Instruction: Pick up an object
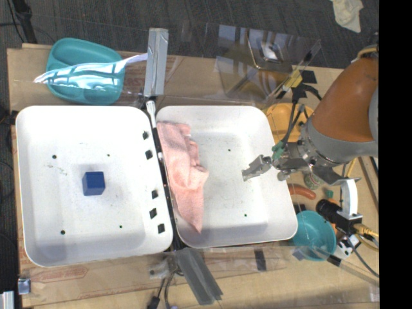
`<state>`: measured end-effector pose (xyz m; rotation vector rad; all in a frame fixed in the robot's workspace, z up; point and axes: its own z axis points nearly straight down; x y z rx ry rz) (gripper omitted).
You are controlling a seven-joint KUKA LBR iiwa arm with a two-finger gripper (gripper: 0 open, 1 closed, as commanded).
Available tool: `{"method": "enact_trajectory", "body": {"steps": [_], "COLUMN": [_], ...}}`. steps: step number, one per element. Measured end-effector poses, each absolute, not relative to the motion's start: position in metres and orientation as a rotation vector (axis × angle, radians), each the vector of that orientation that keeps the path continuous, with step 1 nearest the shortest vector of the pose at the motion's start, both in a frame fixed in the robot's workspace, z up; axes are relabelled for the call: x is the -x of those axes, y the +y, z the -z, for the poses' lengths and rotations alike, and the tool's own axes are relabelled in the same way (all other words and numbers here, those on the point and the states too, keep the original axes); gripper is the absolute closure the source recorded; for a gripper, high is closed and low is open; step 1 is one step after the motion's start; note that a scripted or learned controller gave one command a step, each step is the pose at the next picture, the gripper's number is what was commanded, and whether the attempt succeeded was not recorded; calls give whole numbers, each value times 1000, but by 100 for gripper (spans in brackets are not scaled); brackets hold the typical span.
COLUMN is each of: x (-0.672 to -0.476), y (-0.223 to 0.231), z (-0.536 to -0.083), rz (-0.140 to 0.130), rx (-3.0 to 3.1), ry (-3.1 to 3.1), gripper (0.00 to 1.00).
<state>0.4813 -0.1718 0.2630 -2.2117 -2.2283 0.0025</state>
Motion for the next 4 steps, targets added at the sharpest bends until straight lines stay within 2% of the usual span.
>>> {"method": "enact_trajectory", "body": {"steps": [1,2,3,4], "x": [-581,-581,-582,-656], "y": [-114,-96,-95,-49], "z": [-194,-95,-106,-192], "rz": [-6,8,9,-4], "rx": [2217,2020,2013,2233], "ry": [-2221,-2411,-2416,-2207], "gripper": [0,0,100,100]}}
